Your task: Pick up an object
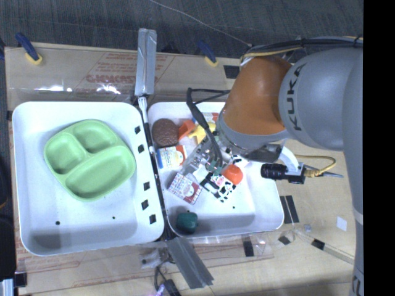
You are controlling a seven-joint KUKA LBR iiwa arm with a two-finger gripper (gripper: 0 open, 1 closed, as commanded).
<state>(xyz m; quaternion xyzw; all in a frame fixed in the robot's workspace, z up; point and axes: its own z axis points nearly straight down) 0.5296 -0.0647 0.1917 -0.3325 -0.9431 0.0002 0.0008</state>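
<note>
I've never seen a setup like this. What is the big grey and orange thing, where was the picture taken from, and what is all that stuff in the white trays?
The big grey and orange thing is a robot arm, reaching in from the right. One camera fixed above the bench looks down at a slant. On the bench sit two shallow white bins. The left white bin holds a pale green divided plastic plate. The right white bin holds small items: a round brown disc, a dark green ball, a small patterned packet and a black-and-white spotted piece. The arm's pincer is down among them; I cannot tell whether it holds anything.
</note>
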